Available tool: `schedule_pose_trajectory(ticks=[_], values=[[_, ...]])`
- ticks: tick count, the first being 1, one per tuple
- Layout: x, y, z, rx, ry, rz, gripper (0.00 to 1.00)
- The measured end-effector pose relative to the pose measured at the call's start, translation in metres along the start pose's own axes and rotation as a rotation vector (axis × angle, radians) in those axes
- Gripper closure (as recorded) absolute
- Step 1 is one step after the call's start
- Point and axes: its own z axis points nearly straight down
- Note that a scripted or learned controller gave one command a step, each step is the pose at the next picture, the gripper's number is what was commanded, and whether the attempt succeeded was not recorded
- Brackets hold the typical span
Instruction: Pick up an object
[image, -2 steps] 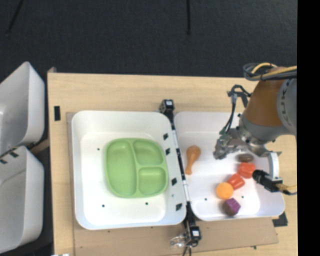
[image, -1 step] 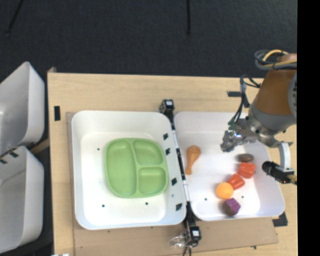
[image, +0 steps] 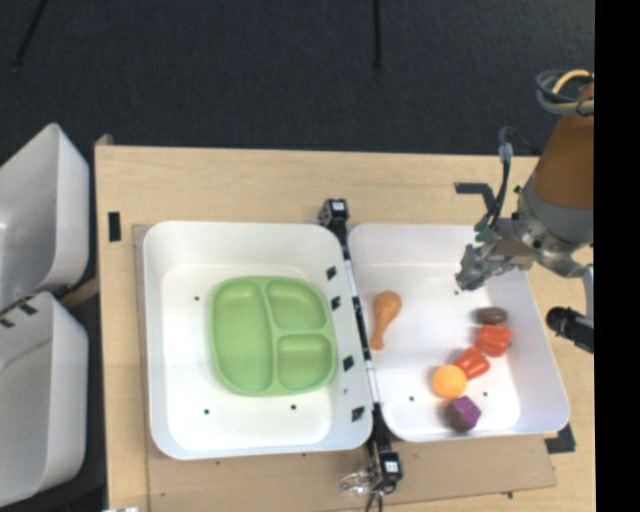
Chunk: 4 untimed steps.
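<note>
In the right bin (image: 420, 250) lie several small items: an orange-tan drumstick-shaped piece (image: 383, 315) near the left wall, a brown lump (image: 490, 316), a red pepper-like piece (image: 492, 340), a red piece (image: 471, 362), an orange ball (image: 449, 381) and a purple item (image: 462, 413). My gripper (image: 472, 272) hangs over the right bin's upper right part, above and left of the brown lump. I see nothing between its fingers.
The left bin (image: 180, 420) holds a green divided plate (image: 272, 334). Black clips run along the seam between the bins (image: 352, 330). White containers (image: 35, 220) stand off the bench's left edge. The arm's body (image: 562, 190) overhangs the right bin's far right corner.
</note>
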Motion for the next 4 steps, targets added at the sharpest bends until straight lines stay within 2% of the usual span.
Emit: schedule_pose_trajectory(ticks=[1, 2, 4], values=[[0.052, 0.024, 0.016, 0.006, 0.001, -0.003, 1.0], [0.091, 0.048, 0.028, 0.006, 0.0, -0.002, 1.0], [0.182, 0.095, 0.013, 0.004, 0.002, -0.004, 1.0]])
